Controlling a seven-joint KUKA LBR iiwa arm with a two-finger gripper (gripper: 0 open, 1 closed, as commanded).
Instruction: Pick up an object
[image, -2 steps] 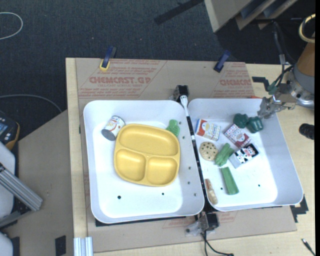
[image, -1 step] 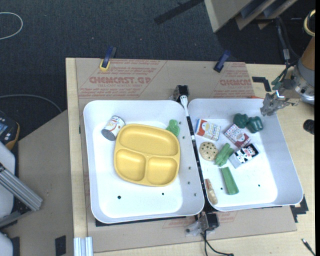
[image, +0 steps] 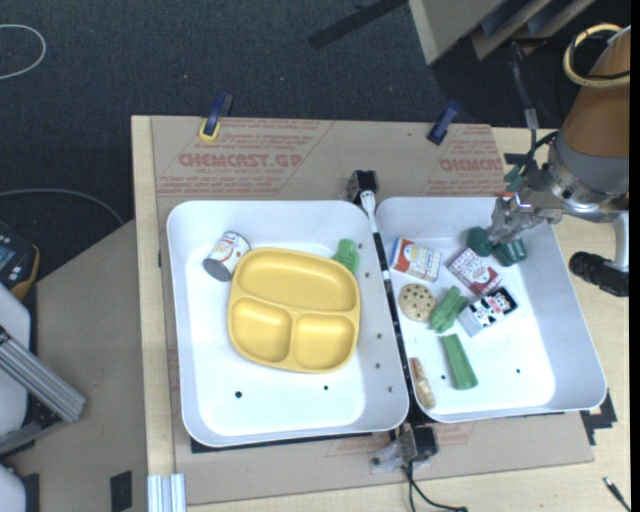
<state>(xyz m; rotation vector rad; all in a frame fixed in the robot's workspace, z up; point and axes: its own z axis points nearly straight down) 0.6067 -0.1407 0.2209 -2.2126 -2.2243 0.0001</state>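
In the left bin (image: 190, 330) a yellow divided plate (image: 294, 308) lies with a small can (image: 225, 255) at its far-left corner. In the right bin (image: 560, 380), a green block (image: 460, 361) lies with its long axis toward the near edge. At the far-right corner the tool (image: 510, 228) sits over a dark green object (image: 497, 245), touching it; whether it grips is unclear

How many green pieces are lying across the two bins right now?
4 that I can see: one at the yellow tray's upper-right edge, two in the right bin's middle, one dark green by the gripper. More may be hidden.
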